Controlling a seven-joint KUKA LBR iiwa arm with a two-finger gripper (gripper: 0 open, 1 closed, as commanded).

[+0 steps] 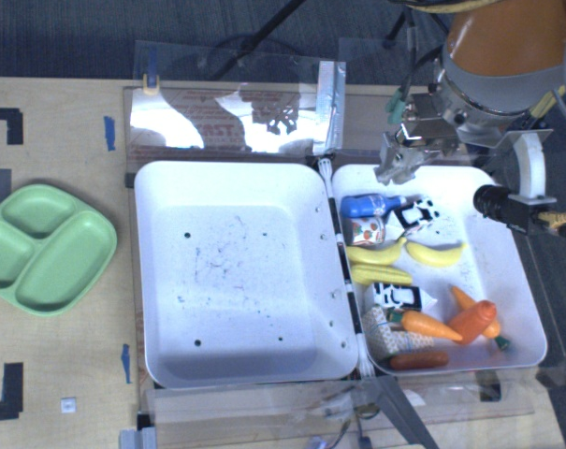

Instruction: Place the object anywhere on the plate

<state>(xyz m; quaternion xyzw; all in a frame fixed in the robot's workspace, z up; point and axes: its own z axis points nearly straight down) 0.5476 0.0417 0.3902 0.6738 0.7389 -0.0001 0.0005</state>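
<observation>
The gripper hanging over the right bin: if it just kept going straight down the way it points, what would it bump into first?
Probably the blue packet lying just below the gripper at the far end of the right bin. Depth is hard to judge from this slanted view, so it might instead meet the bin's white floor beside the packet.

Single fixed camera above the bench (58, 110), looking down at a slant. Both white bins in frame: left bin (161, 185) central, right bin (526, 288) toward the right edge. Far side of the scene is at frame top, dark floor beyond. Arm (507, 36) enters from upper right. Moderate distance.
</observation>
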